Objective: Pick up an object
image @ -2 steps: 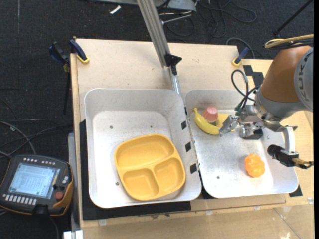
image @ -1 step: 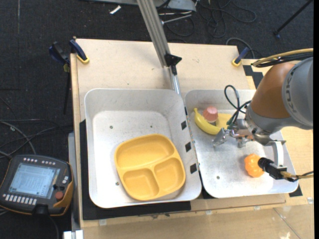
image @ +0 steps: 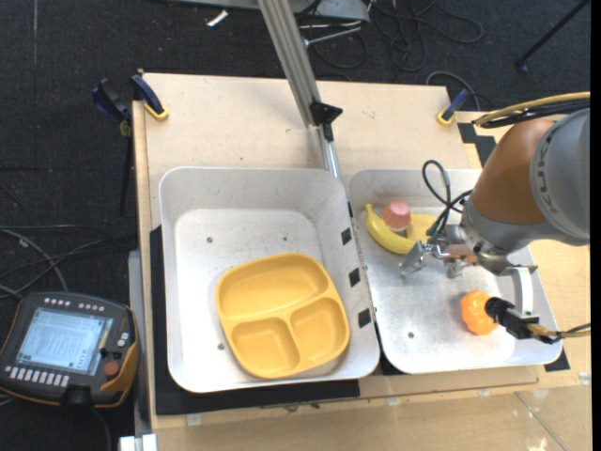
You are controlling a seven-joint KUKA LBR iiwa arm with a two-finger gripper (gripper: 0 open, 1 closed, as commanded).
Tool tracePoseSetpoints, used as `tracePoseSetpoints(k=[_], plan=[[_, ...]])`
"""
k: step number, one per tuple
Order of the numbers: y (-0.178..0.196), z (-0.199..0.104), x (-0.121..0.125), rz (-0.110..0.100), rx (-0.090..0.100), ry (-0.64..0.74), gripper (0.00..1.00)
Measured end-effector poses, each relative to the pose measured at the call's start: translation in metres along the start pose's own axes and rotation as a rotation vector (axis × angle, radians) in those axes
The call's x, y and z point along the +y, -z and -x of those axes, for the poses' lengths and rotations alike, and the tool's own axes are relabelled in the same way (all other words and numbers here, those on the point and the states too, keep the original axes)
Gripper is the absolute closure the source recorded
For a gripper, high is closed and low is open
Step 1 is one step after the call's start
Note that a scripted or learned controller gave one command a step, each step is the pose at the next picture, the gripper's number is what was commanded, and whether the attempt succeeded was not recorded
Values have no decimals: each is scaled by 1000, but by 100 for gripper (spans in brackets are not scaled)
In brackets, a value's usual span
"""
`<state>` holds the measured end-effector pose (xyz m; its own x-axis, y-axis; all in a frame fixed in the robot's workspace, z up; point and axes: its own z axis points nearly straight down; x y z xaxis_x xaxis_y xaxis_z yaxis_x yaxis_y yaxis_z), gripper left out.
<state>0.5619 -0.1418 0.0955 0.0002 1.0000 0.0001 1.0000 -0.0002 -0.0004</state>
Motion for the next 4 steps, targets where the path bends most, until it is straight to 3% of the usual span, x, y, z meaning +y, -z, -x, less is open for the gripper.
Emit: tracePoseSetpoints(k=[1,3,4], plan=[[10,0,1,2,0,0,100],[127,3,6,7,-2,3,100],[123,-45,-12,-1,1,7,100]])
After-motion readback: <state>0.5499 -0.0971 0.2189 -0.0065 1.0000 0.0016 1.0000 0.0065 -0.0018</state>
